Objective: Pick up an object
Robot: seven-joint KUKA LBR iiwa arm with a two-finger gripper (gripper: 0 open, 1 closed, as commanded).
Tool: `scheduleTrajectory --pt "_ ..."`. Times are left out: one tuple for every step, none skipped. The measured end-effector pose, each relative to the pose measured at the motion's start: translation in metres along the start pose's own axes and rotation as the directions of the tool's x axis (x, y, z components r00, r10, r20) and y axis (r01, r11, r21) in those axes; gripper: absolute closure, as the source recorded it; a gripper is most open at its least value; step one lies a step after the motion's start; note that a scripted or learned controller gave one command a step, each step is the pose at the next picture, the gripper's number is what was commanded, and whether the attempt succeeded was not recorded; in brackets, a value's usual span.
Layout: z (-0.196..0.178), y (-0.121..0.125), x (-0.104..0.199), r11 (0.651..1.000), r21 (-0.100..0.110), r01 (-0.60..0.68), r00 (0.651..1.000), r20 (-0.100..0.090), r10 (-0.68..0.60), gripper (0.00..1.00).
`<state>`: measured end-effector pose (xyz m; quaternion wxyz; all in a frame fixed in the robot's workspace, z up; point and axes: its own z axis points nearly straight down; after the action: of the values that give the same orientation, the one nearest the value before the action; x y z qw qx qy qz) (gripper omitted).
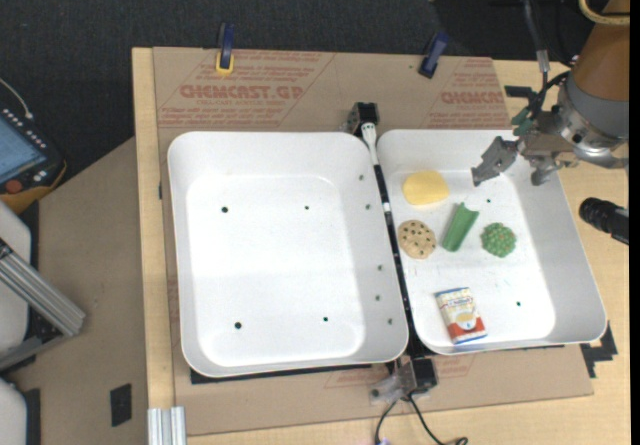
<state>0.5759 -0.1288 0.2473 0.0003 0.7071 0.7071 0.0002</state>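
The right bin (560, 308) holds five things. A yellow lump (426, 187) lies near its far left, with a round speckled cookie (416, 238) just in front of it. A green stick (460, 226) lies beside a green broccoli floret (498, 239). A small white, red and blue box (461, 315) rests near the front. My gripper (514, 169) hangs over the far right part of this bin, behind the broccoli. It is open, with nothing between its fingers (489, 164).
The left bin (200, 333) sits next to the right one, and a black divider strip (383, 203) runs between them. Both rest on a cardboard sheet (300, 83) held by clamps (226, 51) at the back edge.
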Motion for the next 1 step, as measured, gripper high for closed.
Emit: scheduleTrajectory --pt "0.1476 -0.0815 -0.0219 1.000 0.021 -0.006 1.000 -0.004 0.006 0.00"
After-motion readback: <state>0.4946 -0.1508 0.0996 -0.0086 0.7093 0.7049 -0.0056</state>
